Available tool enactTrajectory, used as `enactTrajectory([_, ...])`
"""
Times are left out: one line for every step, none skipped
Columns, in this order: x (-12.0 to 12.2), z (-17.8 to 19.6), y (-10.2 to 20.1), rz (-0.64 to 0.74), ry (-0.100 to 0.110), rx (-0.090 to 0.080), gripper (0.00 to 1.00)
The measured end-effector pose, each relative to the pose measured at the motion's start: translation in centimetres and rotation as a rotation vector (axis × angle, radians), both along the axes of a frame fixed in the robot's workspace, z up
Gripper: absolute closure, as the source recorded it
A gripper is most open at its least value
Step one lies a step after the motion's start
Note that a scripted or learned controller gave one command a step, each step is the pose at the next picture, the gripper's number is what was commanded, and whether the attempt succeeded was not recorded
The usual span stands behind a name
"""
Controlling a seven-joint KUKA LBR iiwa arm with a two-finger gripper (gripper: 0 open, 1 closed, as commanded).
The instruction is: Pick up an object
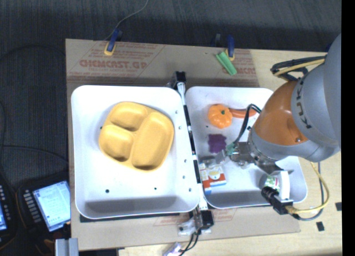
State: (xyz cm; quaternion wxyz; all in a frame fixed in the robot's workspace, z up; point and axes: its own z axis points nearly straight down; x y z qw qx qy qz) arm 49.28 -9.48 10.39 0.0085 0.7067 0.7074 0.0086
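The right bin [244, 199] holds an orange pumpkin-shaped toy [220, 116], a purple toy [217, 142] and a small red, white and blue box [213, 177]. My gripper [237, 153] is low in this bin, just right of the purple toy and above the box. A bit of green shows at the gripper's tip. The orange and grey wrist hides most of the gripper. A large yellow lumpy object [137, 134] lies in the left bin [89, 183].
The arm's bulk [288, 127] covers the right half of the right bin. A cable and a small white part [277, 185] hang off the wrist near the bin's front right corner. A green clip [226, 62] and a blue clip [112, 42] sit on the cardboard behind the bins.
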Motion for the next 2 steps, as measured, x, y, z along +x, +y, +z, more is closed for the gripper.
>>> enactTrajectory([-0.2, -1.2, 0.0, 0.0, 0.007, 0.002, 0.0])
enactTrajectory([0.0, 0.0, -0.1, 0.001, 0.0, 0.001, 1.0])
